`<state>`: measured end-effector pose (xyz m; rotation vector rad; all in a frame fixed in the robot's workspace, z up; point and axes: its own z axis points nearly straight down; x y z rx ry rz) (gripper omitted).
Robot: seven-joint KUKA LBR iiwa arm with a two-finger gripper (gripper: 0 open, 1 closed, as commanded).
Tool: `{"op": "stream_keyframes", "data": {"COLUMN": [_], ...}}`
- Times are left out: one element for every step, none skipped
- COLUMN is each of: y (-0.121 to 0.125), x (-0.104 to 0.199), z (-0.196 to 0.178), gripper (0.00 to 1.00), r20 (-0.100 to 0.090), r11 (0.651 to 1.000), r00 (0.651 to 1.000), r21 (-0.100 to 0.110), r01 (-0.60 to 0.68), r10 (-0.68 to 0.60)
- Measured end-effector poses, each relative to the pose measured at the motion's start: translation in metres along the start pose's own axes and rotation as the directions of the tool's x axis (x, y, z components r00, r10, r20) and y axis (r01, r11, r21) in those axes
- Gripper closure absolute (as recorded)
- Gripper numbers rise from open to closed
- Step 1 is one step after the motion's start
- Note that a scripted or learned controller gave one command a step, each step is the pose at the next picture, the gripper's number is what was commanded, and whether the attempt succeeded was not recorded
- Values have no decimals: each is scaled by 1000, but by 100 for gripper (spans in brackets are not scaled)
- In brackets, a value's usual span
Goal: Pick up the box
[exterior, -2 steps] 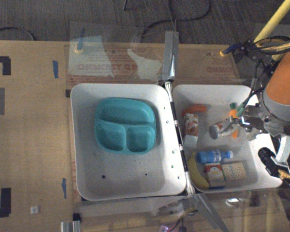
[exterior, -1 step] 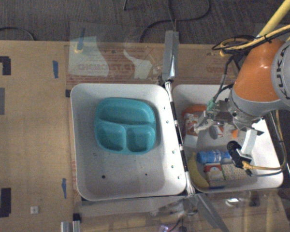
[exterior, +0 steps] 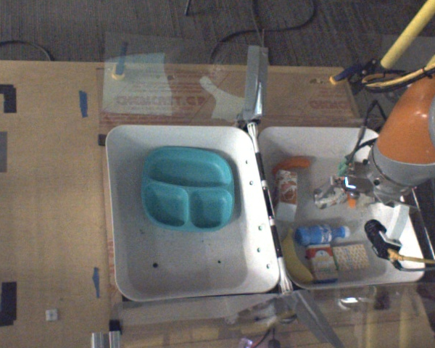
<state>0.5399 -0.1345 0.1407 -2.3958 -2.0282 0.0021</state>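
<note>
The end effector hovers in the right bin, its grip impossible to read from here, nothing visibly held. The box lies near the bin's front wall, beside a blue bottle. Approach underway; next, descend over it.

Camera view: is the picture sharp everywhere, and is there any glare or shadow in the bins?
Camera view: mostly soft; the gripper looks blurred, small labels on the box unreadable. Clear sheet above the left bin shows pale reflections. Teal tray evenly lit, only faint shadow along the bin walls.
</note>
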Motion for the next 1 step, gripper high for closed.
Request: {"op": "stream_keyframes", "data": {"y": [59], "x": [-23], "z": [52], "gripper": [0], "r20": [1], "r11": [995], "r00": [995], "r21": [-12], "r01": [-98], "r10": [98]}}
